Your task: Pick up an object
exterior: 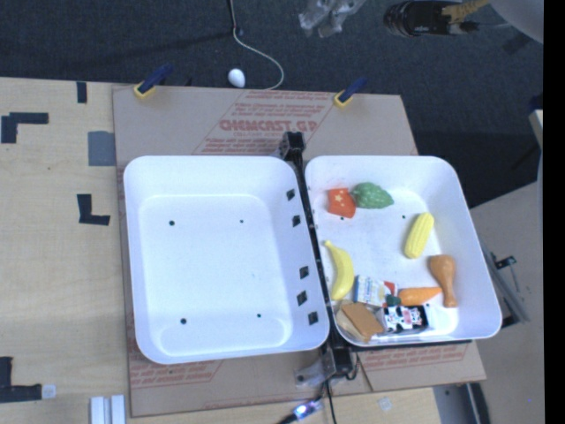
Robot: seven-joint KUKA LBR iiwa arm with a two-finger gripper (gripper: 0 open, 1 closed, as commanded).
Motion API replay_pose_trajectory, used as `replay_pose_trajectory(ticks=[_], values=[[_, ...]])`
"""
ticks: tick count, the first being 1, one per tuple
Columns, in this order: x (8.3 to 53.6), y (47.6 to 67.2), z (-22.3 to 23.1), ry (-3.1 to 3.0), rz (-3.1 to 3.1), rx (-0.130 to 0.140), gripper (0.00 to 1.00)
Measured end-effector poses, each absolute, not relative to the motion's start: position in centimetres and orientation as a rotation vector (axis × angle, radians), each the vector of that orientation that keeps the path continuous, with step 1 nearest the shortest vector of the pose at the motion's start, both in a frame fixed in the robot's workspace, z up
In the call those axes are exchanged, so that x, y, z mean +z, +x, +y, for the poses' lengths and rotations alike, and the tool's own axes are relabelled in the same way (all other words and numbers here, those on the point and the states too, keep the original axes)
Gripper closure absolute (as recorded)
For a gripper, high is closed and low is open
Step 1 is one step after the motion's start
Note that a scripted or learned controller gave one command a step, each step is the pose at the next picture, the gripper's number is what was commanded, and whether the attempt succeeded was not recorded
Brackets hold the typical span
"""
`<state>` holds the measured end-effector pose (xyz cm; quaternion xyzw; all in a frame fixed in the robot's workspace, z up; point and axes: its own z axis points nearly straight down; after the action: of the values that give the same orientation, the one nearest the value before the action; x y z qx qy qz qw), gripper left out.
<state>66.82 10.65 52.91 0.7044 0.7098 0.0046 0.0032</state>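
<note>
Two white bins sit side by side on your surface. All the items are in the right bin: red piece, green leafy piece, corn, banana, drumstick, carrot, sandwich and small cartons. Your gripper is up at the top edge, well clear of both bins, blurred; can't tell from here how its fingers are set. Left bin is next to it.

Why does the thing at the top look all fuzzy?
In the camera view, the pincer at the top edge is smeared by blur, likely motion, while the banana and corn in the right bin stay sharp; the light is even, with soft shadows.
</note>
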Motion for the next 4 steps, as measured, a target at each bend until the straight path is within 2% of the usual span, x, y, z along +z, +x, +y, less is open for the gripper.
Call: replay_pose_trajectory(ticks=[1, 2, 3, 4], values=[[27.1, 64.5, 14.9, 2.225, 2.233, -0.026, 1.00], [46.7, 66.8, 22.0, 2.206, 2.224, 0.027, 1.00], [54.1, 64.6, 23.5, 2.213, 2.225, 0.013, 1.00], [40.3, 65.9, 20.8, 2.228, 2.223, -0.025, 1.00]])
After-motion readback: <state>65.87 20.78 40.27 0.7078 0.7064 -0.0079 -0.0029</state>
